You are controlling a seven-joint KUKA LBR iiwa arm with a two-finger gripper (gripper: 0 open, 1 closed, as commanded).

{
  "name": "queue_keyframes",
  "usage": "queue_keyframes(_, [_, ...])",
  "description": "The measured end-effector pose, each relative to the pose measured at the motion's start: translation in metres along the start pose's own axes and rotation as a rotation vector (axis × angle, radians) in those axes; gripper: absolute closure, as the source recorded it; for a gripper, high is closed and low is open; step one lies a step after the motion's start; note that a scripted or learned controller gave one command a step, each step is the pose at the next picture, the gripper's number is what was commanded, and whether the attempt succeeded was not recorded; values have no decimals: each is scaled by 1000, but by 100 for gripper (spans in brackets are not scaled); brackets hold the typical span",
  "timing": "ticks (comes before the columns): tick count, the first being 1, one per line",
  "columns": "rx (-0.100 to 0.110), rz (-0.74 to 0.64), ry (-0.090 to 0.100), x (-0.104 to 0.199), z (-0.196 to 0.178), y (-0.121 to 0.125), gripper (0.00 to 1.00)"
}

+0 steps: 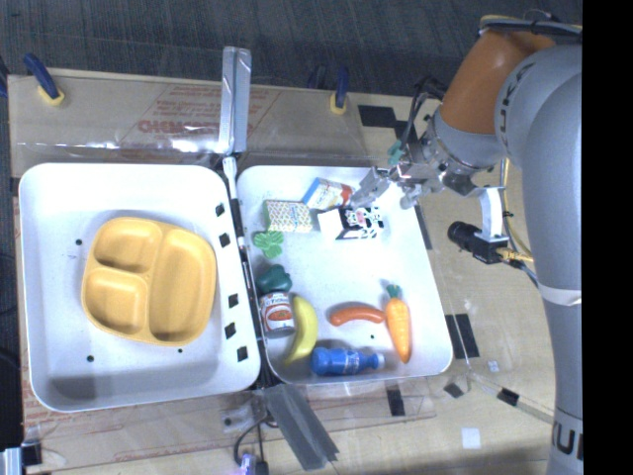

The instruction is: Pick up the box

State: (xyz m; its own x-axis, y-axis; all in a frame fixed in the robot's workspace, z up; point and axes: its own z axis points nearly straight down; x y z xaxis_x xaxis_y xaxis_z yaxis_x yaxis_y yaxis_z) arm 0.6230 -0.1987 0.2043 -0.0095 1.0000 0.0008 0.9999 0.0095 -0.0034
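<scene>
Three small boxes lie at the back of the right bin [425, 265]: a green-and-yellow patterned box [288, 215], a blue-and-white box [322, 193] and a black-and-white box [360, 226]. My gripper [368, 198] reaches in from the right and hangs just over the back edge of the black-and-white box, right beside the blue-and-white one. Nothing shows as lifted; all three boxes rest on the bin floor.
The right bin also holds a green leafy piece [267, 238], a dark green vegetable [273, 278], a red jar [278, 313], a banana [303, 330], a blue bottle [344, 361], a sausage [355, 314] and a carrot [397, 327]. A yellow divided plate [148, 277] lies in the left bin [40, 364].
</scene>
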Motion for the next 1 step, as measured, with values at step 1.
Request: queue_keyframes(1, [-25,160,-1,72,89,40,0])
